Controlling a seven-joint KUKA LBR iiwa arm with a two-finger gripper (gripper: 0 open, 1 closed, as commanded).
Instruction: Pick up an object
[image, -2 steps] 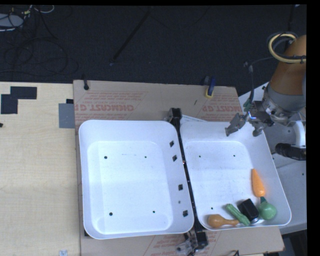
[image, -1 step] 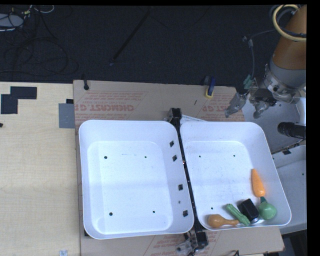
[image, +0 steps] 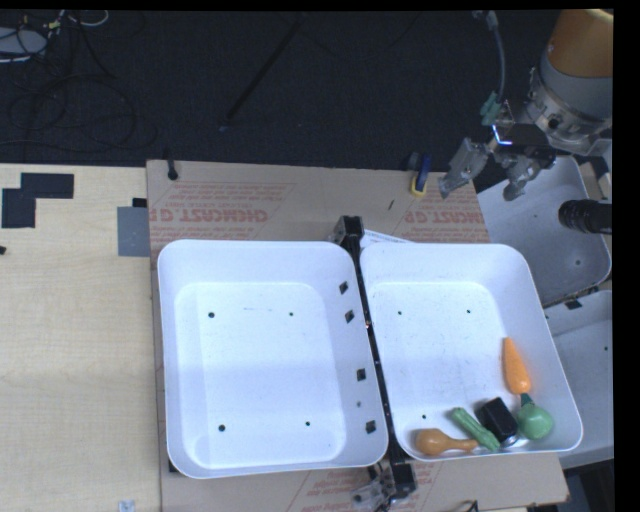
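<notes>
Several small objects lie in the near right corner of the right bin: an orange carrot-shaped piece, a round green piece, a black block, a green stick and a tan gourd-shaped piece. My gripper hangs high above the bench beyond the right bin's far edge, well away from the objects. Its two fingers stand apart and open, with nothing between them.
The left bin sits beside the right one, joined by a black divider strip. A yellow and blue clip stands on the cardboard behind the bins. A grey plate lies at the right.
</notes>
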